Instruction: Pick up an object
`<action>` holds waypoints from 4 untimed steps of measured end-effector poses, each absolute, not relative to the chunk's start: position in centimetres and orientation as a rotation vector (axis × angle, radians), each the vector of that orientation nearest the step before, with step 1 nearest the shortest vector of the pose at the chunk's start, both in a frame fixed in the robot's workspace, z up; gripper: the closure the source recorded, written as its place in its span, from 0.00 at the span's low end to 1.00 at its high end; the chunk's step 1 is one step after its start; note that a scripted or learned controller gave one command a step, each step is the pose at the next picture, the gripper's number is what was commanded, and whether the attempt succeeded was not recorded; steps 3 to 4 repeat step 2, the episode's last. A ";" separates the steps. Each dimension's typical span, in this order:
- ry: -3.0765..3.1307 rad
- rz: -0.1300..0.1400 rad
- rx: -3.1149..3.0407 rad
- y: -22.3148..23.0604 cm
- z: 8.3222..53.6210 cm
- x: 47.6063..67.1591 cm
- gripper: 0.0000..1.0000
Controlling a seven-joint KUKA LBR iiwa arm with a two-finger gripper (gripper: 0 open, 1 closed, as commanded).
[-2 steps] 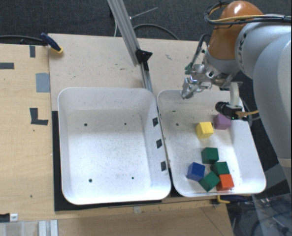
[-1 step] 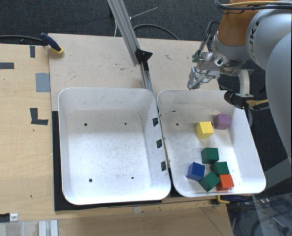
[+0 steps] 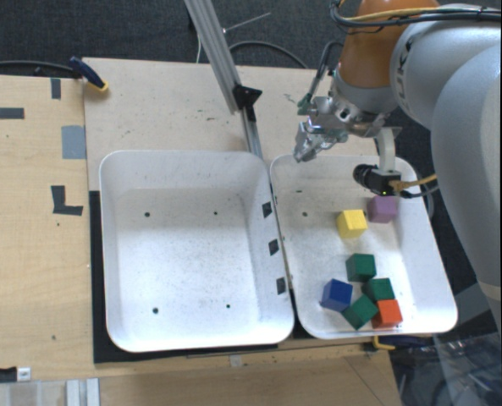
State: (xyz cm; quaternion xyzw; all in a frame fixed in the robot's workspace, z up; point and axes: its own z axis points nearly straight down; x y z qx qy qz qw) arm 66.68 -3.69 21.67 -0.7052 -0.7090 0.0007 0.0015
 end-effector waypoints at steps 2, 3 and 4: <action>-2.229 -0.003 -2.212 7.2 23.1 64.7 1.00; -2.229 -0.003 -2.212 7.2 23.1 64.7 1.00; -2.229 -0.003 -2.212 7.2 23.1 64.7 1.00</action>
